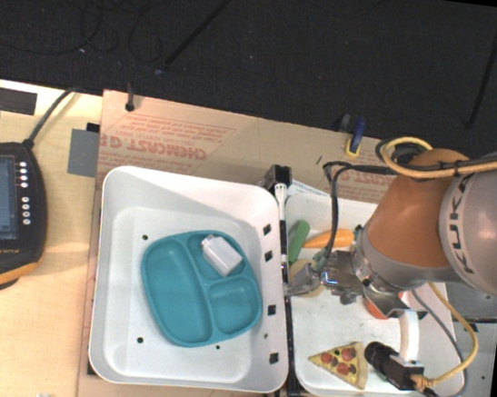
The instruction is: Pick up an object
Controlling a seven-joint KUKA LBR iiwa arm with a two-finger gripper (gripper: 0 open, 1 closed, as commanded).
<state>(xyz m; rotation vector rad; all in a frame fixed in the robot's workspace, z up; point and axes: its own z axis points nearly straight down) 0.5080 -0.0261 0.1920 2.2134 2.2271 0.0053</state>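
Camera view has the claw (327, 277) low in the right bin (324, 378), just below a green object (299, 238) and orange piece (334, 239); its state I cannot tell. Likely the reach-and-grasp step; next, closing and lifting.

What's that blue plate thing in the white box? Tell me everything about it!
It is a teal divided plate that looks like smooth plastic, with rounded corners and raised ridges splitting it into three sections. It lies flat, turned at an angle, on the floor of the left white bin. A small white block rests on it, near its upper right. Nothing else touches it.
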